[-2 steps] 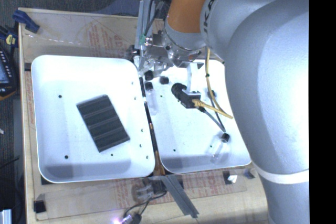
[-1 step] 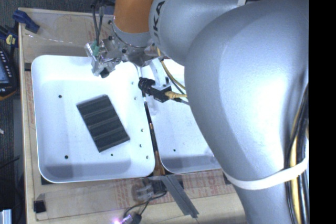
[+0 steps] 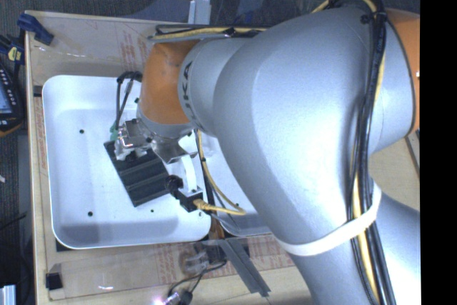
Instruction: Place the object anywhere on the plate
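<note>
The arm (image 3: 307, 125) takes up most of the right side and middle of the frame, bent over so its wrist hangs down into the left bin (image 3: 71, 153). My guess is it's parked low like that because the program is working a pick or a drop right there on the bin floor. The table (image 3: 86, 39) shows along the top and the bottom edge, with the second bin's rim (image 3: 239, 228) just peeking out under the arm at lower middle.

The claw (image 3: 143, 175) is the dark ribbed block in the middle of the left bin, running from upper left to lower right. Honestly can't tell if it's open or closed, or if it has anything.

As for the object and the plate, I can't pick out either one, so which way the object points or how its long axis lies is anyone's guess. They may be under the arm.
</note>
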Robot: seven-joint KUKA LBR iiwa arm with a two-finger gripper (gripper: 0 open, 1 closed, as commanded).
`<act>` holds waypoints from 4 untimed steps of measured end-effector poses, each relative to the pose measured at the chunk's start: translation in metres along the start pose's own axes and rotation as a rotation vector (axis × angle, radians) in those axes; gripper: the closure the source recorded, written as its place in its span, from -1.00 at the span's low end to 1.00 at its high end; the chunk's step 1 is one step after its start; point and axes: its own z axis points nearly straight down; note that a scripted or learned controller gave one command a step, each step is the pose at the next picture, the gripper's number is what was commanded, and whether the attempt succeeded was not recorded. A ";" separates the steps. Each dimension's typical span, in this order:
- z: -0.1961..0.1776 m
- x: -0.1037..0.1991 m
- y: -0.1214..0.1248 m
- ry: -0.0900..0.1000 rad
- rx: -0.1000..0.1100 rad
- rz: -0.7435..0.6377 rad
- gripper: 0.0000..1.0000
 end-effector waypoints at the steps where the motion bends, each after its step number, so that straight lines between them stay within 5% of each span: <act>1: 0.000 0.006 -0.063 0.003 -0.007 0.336 1.00; 2: 0.002 0.069 -0.084 0.003 -0.003 0.491 1.00; 3: -0.138 -0.006 -0.094 -0.002 0.005 0.397 1.00; 4: -0.062 0.076 -0.087 -0.005 0.013 0.659 1.00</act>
